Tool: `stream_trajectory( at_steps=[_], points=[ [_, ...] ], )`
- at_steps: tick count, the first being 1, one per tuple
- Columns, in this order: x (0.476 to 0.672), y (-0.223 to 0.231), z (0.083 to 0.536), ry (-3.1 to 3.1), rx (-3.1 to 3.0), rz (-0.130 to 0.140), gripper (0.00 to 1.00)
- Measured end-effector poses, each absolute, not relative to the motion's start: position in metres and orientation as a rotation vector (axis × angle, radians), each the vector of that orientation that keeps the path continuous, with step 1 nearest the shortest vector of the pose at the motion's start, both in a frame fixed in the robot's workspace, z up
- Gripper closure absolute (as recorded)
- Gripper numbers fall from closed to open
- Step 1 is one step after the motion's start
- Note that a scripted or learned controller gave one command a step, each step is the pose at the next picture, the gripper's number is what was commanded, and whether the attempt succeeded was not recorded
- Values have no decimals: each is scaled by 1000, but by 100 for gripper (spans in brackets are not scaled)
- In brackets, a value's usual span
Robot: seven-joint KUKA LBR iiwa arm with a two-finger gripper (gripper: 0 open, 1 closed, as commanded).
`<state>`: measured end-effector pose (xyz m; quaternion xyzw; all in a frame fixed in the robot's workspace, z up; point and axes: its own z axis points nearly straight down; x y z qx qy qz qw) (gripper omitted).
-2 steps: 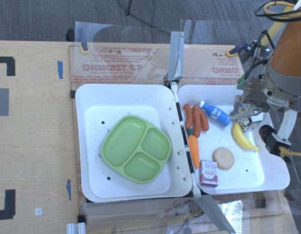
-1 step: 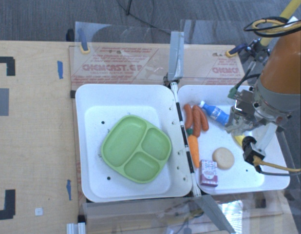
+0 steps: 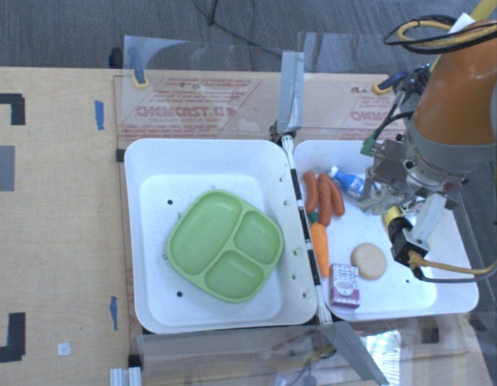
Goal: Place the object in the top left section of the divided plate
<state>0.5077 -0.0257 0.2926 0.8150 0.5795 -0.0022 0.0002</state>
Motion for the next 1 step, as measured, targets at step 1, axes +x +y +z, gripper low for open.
stream_trajectory(
  at_steps=[1],
  points=[
    [544, -68, 221, 1947, 2471, -8, 100]
  ],
)
